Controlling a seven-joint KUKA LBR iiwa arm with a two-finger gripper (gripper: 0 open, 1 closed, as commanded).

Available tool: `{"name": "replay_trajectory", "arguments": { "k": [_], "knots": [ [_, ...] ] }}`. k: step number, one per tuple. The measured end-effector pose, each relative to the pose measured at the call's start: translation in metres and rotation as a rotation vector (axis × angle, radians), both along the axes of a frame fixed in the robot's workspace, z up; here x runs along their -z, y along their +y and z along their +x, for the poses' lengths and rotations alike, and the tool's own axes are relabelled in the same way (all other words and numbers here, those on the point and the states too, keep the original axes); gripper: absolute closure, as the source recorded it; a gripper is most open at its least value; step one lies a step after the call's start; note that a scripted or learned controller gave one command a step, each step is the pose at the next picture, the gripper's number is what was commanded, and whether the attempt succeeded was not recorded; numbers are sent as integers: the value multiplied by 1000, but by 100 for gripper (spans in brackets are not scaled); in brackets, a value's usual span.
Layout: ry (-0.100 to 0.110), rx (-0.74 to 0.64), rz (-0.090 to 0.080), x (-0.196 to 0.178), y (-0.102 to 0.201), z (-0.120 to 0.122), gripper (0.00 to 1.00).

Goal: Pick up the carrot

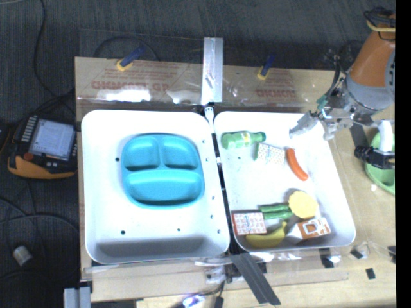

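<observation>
Camera view: banana (pixel 266 237) and small food boxes (pixel 249 222) sit at the frame-bottom edge of the right bin (pixel 340 191), nearest the lens, clear of the target. Carrot (pixel 296 163) lies mid-right in that bin, bare floor around it, long axis running upper-left to lower-right. Hand (pixel 313 124) hovers at the bin's upper-right corner, so the carrot is below and slightly left of it in frame, near but not touching. Fingers look spread, nothing between them. My read: short drop toward frame-bottom, wrist turned so the fingers close across the carrot's narrow width. Green bottle (pixel 242 139) sits left of that path. Left bin holds a blue tray (pixel 163 170).
</observation>
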State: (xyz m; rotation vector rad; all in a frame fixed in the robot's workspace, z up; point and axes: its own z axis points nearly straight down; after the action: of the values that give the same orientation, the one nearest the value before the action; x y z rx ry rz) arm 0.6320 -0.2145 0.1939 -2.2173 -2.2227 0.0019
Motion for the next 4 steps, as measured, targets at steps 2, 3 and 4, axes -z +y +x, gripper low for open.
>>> {"name": "replay_trajectory", "arguments": {
  "k": [2,3,4],
  "knots": [
    [1,393,-3,25,26,-74,0],
    [0,333,-4,-69,20,-89,0],
    [1,136,0,51,4,-107,0]
  ]
}}
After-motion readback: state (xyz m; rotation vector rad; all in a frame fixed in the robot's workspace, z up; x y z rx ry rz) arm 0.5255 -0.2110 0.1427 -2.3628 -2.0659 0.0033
